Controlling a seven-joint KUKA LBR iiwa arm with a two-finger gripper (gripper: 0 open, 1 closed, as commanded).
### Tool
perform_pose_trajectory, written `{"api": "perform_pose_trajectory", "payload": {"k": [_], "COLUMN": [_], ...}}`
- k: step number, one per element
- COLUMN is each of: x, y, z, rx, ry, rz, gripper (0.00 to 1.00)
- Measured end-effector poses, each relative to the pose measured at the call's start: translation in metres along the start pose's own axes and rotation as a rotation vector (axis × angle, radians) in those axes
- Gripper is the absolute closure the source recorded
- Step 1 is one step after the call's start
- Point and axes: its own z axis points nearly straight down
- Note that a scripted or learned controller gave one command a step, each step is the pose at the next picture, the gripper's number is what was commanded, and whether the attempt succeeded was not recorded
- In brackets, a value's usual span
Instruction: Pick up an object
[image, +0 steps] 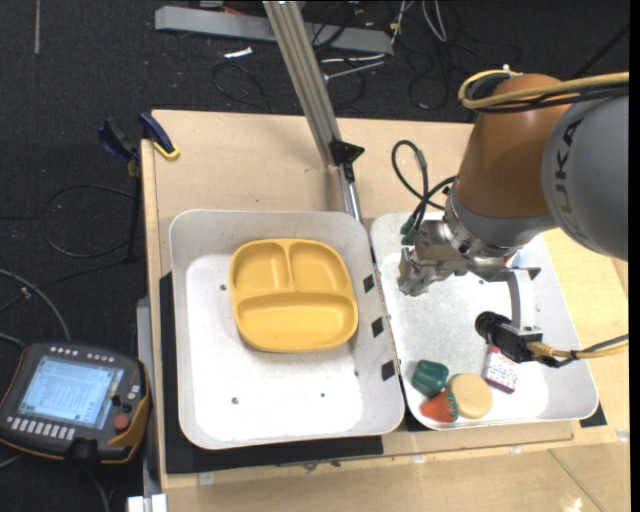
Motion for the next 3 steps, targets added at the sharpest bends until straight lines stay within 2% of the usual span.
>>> {"api": "perform_pose_trajectory", "payload": {"k": [1, 2, 3], "x": [0.044, 0.096, 0.092], "y": [-0.012, -0.020, -0.020], "z": [0.004, 0.026, 0.025], "rx": [-0.001, 0.000, -0.002], "ry": [-0.001, 0.000, -0.002], "rz": [0.000, 0.000, 0.007], "gripper": [1.00, 1.00, 0.00]}}
